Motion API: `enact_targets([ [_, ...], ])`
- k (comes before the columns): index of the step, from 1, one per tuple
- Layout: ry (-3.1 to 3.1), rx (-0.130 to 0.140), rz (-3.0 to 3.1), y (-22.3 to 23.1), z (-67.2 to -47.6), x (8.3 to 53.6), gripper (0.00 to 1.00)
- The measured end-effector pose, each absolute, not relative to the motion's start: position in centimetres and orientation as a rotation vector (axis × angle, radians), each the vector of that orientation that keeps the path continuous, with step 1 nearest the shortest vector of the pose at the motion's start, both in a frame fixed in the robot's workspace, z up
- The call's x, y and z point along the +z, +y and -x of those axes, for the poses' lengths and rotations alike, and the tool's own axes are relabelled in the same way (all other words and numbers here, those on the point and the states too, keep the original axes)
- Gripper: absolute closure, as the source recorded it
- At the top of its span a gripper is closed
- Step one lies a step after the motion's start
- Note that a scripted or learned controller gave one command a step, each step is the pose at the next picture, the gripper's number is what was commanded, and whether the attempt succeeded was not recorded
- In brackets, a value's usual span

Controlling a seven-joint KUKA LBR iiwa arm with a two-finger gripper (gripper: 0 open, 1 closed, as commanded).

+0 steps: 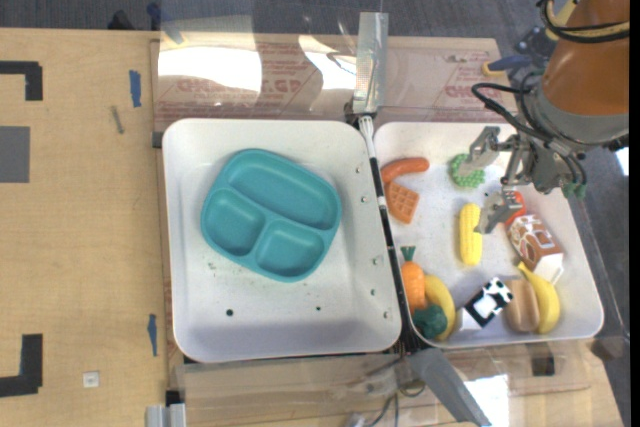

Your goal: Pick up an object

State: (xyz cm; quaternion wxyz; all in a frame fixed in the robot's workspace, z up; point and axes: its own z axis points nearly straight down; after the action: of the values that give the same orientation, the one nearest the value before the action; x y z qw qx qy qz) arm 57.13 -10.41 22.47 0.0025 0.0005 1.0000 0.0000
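My pincer (497, 177) hangs at the right of the frame over the right bin (590, 290), fingers spread apart with nothing between them. Just below it lies a corn cob (468, 233); a green broccoli piece (465, 169) sits to its left. The left bin (190, 315), mid-frame, holds a teal divided plate (270, 213).

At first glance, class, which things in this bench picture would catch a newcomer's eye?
The teal divided plate lies alone in the left bin. The right bin is crowded with toy food: a corn cob, a waffle, bananas. The orange-banded arm's gripper hangs over that bin's upper part.
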Motion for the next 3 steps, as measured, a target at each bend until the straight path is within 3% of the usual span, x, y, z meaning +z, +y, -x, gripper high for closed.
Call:
enact_targets([
  [1,3.129,-0.002,0.082,-11.0,-55.5,9.8,0.0],
  [2,3.121,-0.004,0.218,-10.8,-56.8,9.0,0.0],
  [3,3.126,-0.004,0.078,-10.1,-56.2,9.0,0.0],
])
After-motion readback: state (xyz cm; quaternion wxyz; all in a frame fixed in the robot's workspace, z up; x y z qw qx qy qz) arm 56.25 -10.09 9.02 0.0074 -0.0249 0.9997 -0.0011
